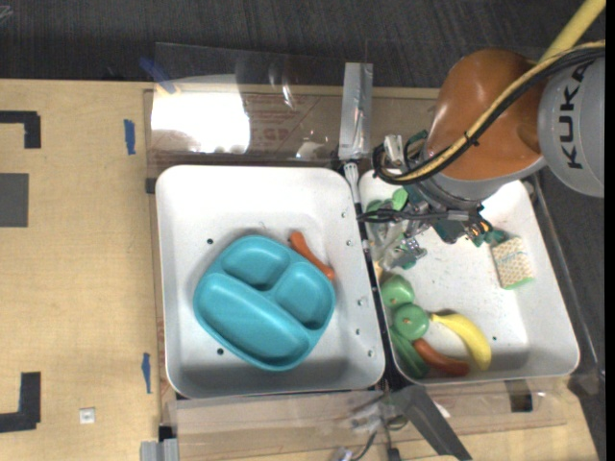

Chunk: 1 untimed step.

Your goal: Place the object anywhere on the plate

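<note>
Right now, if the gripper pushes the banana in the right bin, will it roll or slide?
The banana looks curved and smooth, so it would probably pivot or slide, not roll. It lies against other toy produce, so those would likely shift too.

one fixed camera, mounted above the surface, looks down at a slant. both white bins sit in frame: left bin at centre, right bin toward 3 o'clock. moderate distance. arm enters from 2 o'clock.
</note>
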Available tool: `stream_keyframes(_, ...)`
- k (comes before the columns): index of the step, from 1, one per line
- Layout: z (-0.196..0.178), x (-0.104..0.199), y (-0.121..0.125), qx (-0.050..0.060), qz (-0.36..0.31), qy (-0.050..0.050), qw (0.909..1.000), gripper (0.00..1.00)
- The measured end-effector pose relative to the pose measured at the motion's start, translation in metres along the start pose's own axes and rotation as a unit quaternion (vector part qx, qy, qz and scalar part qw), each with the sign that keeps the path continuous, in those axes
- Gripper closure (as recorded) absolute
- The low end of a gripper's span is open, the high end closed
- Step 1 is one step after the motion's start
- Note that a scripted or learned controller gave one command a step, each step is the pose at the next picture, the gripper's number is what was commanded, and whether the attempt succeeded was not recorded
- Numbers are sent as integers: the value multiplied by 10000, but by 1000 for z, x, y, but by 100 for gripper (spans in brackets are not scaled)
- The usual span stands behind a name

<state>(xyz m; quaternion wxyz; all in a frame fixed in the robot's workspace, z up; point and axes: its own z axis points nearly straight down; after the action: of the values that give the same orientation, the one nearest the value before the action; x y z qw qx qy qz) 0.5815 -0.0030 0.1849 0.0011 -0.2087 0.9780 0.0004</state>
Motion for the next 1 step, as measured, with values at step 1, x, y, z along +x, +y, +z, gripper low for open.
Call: stream_keyframes(1, -44, 22, 30, 9, -1227, -29, 9924, 100)
